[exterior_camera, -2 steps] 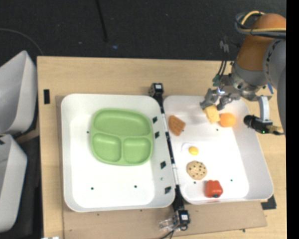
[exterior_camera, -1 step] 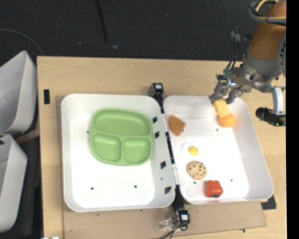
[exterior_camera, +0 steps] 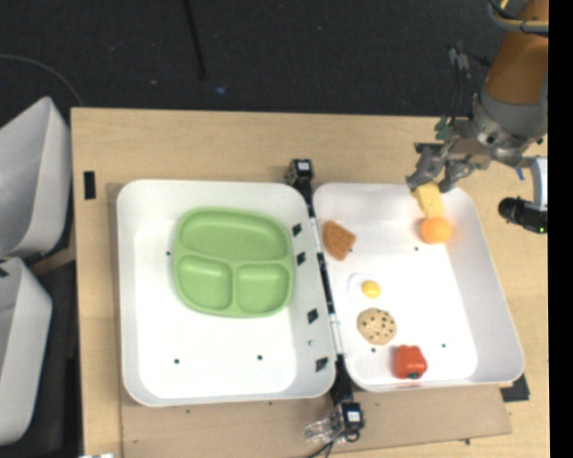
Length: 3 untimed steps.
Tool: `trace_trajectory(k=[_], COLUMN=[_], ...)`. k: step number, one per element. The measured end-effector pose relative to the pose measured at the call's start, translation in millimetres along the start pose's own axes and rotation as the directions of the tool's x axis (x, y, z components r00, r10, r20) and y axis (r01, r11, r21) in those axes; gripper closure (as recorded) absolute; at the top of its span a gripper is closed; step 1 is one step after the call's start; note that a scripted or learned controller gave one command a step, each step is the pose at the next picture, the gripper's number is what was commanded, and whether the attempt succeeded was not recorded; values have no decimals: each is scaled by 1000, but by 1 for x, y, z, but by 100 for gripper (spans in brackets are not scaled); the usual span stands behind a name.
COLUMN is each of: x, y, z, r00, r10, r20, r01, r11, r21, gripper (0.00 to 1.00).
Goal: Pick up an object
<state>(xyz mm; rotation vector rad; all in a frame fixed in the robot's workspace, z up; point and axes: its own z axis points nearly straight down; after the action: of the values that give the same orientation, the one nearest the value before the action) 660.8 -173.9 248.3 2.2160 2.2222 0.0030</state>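
The red block (exterior_camera: 410, 361) sits nearest us, well away from the end effector (exterior_camera: 437, 177). That end effector hangs over the right bin's (exterior_camera: 487, 284) far corner, and I cannot tell its grip. A yellow piece (exterior_camera: 428, 198) lies just beneath it, long axis running toward the orange ball (exterior_camera: 435, 229) just beyond.

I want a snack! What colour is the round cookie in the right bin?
The cookie is tan with dark speckles, like chocolate chips. The camera view shows it, near the bin's front.
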Motion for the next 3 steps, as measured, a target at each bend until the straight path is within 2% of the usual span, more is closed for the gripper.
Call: trace_trajectory(k=[1, 2, 3], x=[55, 105, 148], y=[-4, -16, -27], z=[-9, 3, -2], r00=[1000, 1000, 1000], r10=[-3, -3, -3], r20=[-2, -1, -2], r01=[3, 3, 3], r11=[1000, 1000, 1000], r21=[2, 5, 3], gripper=[100, 100, 100])
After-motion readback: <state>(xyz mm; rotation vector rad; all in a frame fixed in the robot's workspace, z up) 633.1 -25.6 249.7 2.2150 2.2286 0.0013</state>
